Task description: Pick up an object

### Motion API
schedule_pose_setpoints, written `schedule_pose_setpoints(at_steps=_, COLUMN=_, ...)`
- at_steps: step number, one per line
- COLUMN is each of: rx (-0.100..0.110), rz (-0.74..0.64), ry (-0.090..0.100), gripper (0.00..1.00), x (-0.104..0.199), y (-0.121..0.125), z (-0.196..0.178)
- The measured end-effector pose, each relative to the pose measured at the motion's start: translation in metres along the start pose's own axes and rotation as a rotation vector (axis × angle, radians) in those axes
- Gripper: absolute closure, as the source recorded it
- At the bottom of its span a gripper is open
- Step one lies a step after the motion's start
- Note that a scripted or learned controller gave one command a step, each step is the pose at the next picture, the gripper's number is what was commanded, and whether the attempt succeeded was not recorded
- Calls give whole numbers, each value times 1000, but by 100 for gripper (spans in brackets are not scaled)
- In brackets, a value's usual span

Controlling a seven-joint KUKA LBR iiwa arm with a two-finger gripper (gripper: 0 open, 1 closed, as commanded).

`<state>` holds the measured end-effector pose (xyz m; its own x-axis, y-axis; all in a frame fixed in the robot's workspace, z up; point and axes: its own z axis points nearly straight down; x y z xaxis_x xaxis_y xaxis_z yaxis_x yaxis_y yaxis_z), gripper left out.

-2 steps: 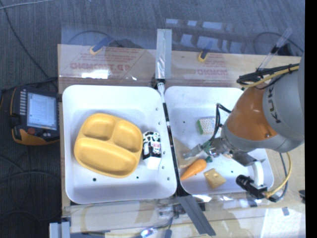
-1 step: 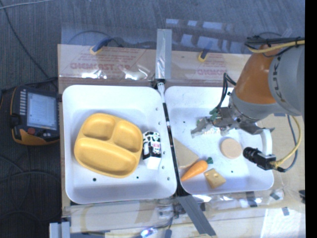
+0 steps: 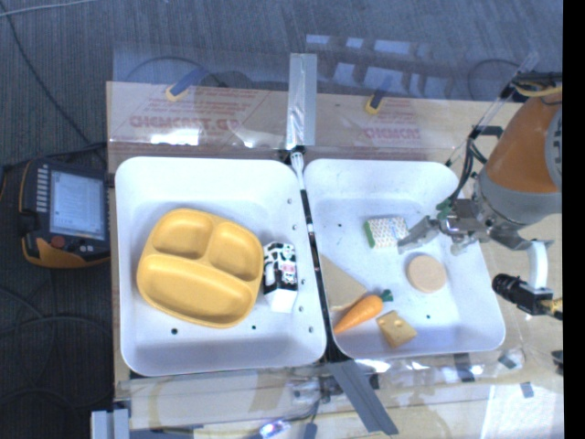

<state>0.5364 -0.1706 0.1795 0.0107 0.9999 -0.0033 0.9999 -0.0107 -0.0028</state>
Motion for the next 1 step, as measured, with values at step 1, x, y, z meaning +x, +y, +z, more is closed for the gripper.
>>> schedule_pose_setpoints(at_steps=1, rx=-13, rz=24, ry=4, gripper=0, x=-27, y=-6, z=90)
